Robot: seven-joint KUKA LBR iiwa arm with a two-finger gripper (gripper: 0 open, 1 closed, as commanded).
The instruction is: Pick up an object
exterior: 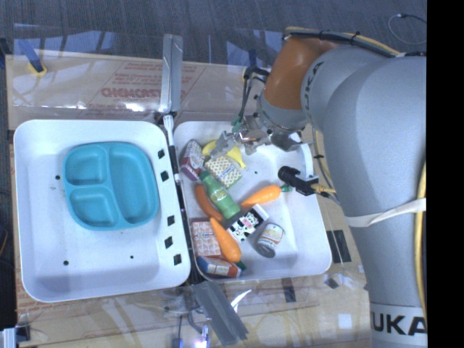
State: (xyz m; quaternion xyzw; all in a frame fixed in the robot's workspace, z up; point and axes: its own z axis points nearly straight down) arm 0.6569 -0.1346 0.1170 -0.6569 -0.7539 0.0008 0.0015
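Where the grey arm (362,136) with its orange band (290,71) reaches in from the right, the end effector (241,135) sits over the far-left part of the right-hand shallow white plastic bin (308,246). Cannot tell whether it is released or clenched.

Surface: the desk (87,85) is covered with a clear, glaring plastic sheet with red print showing through. A strip of blue tape (32,58) sits at its far-left corner. An upright grey metal strip (172,71) rises at the gap between the 2 bins. Beyond the desk lies dark grey carpet floor (145,6).

The left-hand shallow white plastic bin (29,267) holds 1 teal plastic plate (111,185) with 3 compartments, lying flat.

Candidate objects all lie in the right-hand bin, crowded toward its left half:
- small yellow piece (210,148), just beside the end effector
- yellow-and-white checked box (223,170), just below the end effector
- dark red packet (191,159) against the left wall
- green plastic bottle (220,194), tilted
- 2 orange toy carrots, 1 near centre (262,196) and 1 nearer the front (226,241)
- black-and-white cow-patterned piece (245,225), touching the small metal tin (269,239)
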